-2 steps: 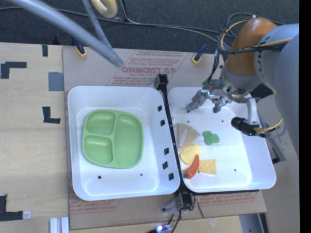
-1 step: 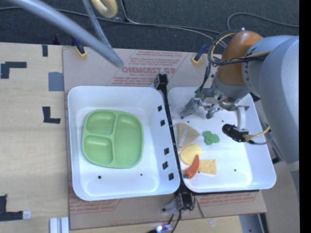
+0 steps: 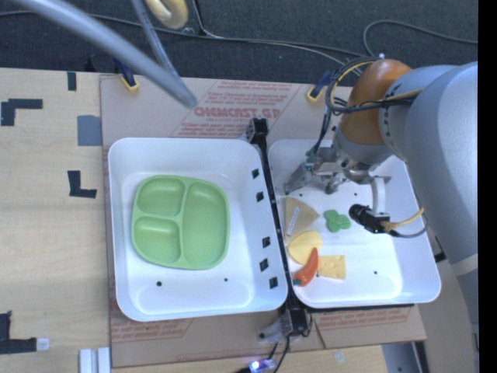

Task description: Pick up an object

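Nothing is lifted yet, as far as you can judge from the camera view. The arm (image 3: 435, 130) reaches in from the right and its end effector (image 3: 320, 179) sits low over the back left part of the right bin (image 3: 411, 282), near the divider between the two bins. You cannot tell from this angle how the end effector is set, and nothing can be seen held in it.

Candidate objects, all lying on the floor of the right bin:
- pale yellow wedge (image 3: 297, 213), just in front of the end effector, close to the divider; whether they touch is not clear
- green toy piece (image 3: 337, 222), a little to the right of the wedge
- round yellow piece (image 3: 304, 246), in front of the wedge
- red-orange pepper shape (image 3: 307, 270), overlapping the round yellow piece's front edge
- yellow cheese slice (image 3: 333, 267), just beside the pepper shape

The left bin (image 3: 128, 286) holds a green divided plate (image 3: 181, 221), lying flat, well apart from the arm.

Your reading of progress: approach looks done or nearly so, with the end effector down near the wedge. Still left: closing on one object, confirming it is actually caught, and raising it clear of the bin floor. The wedge looks the likeliest target by position, but you cannot be sure. Flat pieces may be hard to grip.
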You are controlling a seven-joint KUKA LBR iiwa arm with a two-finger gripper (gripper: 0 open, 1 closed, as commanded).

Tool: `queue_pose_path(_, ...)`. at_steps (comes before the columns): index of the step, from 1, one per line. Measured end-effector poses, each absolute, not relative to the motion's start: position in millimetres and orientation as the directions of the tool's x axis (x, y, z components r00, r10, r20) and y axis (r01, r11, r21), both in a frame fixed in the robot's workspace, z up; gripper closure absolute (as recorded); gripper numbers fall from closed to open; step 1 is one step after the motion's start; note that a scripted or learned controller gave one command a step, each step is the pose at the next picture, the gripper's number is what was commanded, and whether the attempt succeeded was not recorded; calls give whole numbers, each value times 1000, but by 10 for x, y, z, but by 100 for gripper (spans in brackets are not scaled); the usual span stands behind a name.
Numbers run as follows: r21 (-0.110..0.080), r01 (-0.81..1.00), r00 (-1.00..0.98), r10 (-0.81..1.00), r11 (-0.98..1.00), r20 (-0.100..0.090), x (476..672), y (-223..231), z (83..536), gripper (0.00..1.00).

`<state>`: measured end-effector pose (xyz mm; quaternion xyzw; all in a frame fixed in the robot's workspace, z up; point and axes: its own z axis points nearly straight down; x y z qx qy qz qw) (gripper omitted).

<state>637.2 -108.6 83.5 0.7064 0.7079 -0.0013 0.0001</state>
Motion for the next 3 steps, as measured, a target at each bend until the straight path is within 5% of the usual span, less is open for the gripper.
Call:
queue_pose_path(1, 1, 1000, -3, 1000, 3, -2, 6382, -1081, 957, 100)
queue_pose_path(3, 4, 1000, -2, 1000, 2, 0, 6367, -1035, 1940, 100)
